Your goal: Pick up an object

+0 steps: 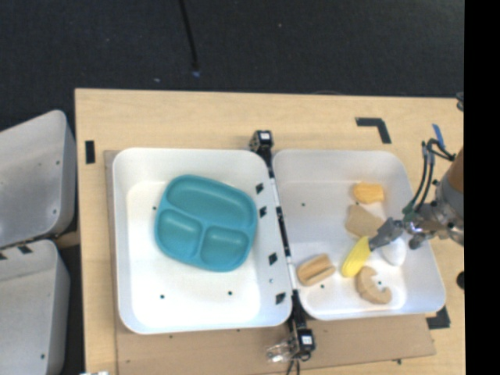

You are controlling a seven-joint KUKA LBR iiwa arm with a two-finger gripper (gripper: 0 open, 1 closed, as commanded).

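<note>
Over the right white plastic bin (312,170), the grey two-finger gripper (397,235) hangs beside a curved yellow banana-shaped toy (355,257); its spread cannot be told. That toy looks light, stiff and smooth, perhaps best pinched across its narrow middle.

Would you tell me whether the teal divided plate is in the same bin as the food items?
No, the teal plate lies in the left bin; the banana is in the right bin.
</note>
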